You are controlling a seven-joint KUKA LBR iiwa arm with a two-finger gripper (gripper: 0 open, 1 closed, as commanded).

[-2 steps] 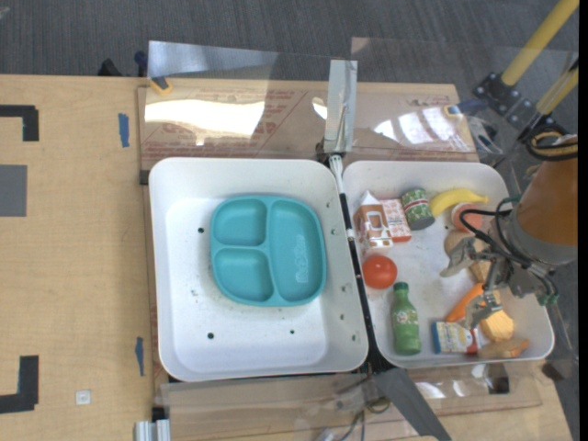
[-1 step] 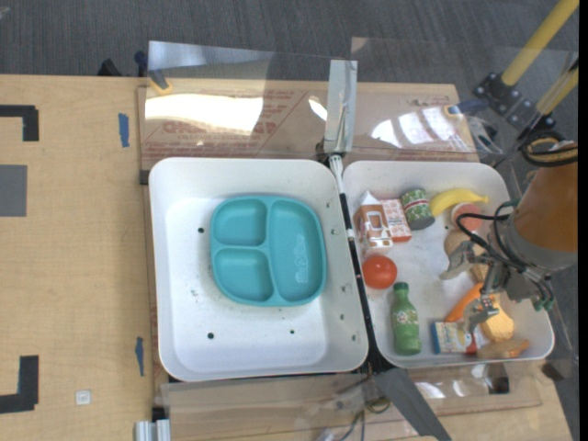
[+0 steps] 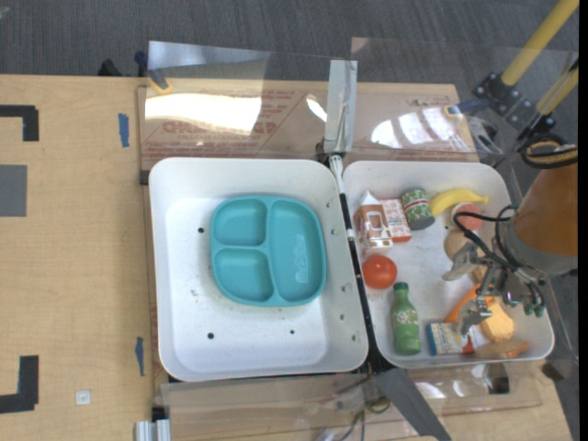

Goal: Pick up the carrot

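The carrot point(image 3: 462, 303) is a thin orange piece lying on the floor of the right bin point(image 3: 432, 257), near its front right. My gripper point(image 3: 467, 293) reaches in from the right, low over the bin and right at the carrot. Its two grey fingers point(image 3: 457, 269) stand apart, one on the far side of the carrot and one on the near side. The gripper looks open, and the carrot lies in the gap without being clamped. The wrist hides part of the carrot's right end.
Crowding the right bin are a banana point(image 3: 457, 198), green can point(image 3: 416, 207), red-white carton point(image 3: 381, 223), tomato point(image 3: 378, 271), green bottle point(image 3: 404, 317), small box point(image 3: 446, 338) and a yellow lump point(image 3: 499, 324). The left bin point(image 3: 184, 274) holds a teal divided plate point(image 3: 269, 250).
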